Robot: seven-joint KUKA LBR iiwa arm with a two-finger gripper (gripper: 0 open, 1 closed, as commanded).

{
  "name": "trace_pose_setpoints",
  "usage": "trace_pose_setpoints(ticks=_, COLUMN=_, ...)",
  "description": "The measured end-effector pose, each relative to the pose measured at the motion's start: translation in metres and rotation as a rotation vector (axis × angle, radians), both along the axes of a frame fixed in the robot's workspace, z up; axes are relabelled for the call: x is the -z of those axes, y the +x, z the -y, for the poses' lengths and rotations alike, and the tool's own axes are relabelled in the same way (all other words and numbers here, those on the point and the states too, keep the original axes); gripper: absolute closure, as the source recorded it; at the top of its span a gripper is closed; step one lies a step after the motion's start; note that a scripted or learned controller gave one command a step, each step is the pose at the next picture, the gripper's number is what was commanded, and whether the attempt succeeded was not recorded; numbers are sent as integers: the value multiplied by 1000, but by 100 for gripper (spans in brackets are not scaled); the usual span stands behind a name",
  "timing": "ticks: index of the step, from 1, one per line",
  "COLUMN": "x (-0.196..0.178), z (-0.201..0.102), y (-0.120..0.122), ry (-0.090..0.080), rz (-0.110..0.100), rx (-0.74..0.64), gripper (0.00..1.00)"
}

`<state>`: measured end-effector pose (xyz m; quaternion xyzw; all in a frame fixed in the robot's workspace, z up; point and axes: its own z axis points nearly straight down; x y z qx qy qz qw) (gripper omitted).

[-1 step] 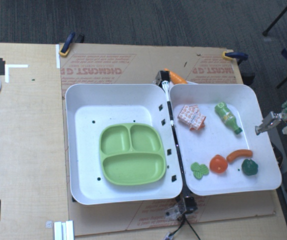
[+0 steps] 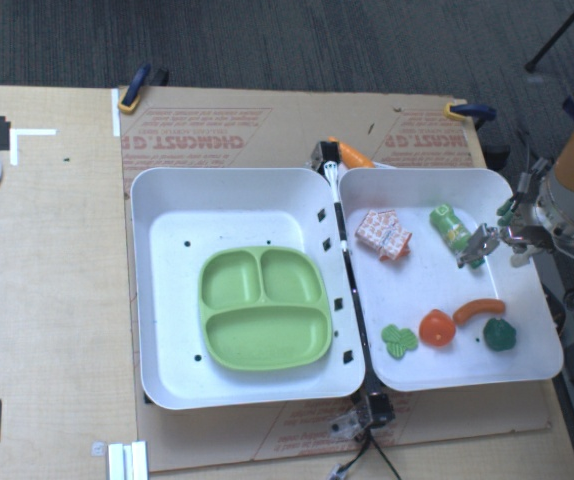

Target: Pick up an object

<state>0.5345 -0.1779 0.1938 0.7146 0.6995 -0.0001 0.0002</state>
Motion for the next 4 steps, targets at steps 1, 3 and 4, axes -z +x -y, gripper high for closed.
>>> trace_pose_setpoints(ticks=1, x=95, z=-14, y=57, ry=0, rz=0, rx=-195, gripper=0)
trace_pose_setpoints(ticks=3, x=91, z=-1, y=95, ry=-2, rz=2, rx=-300, gripper=0)
trace_pose_setpoints(ticks=4, x=81, z=-1, y=95, ry=-3, rz=3, rx=-301, gripper=100)
